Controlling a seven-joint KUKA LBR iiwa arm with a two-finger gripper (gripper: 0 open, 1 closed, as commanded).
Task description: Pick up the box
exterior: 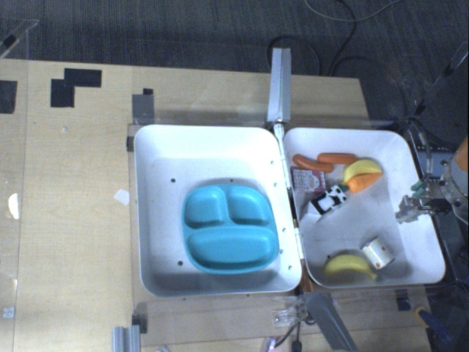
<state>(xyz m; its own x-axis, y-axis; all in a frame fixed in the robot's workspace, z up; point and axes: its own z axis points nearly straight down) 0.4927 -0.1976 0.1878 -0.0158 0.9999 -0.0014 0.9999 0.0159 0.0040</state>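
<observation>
Rightward, the gripper (412, 210) hangs over the right bin's (432, 266) rim, grip unreadable; the box (305, 180) hugs the left wall.

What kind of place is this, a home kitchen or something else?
Probably a robotics lab, not a kitchen. Two white bins are fixed to a plain wooden bench, one holding a blue divided tray, the other toy food such as a banana. Cables lie on the carpet behind.

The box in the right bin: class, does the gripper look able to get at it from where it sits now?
Probably yes. The box lies against the bin's left wall with sausages and a carrot close by, but bare floor separates it from the gripper.
</observation>
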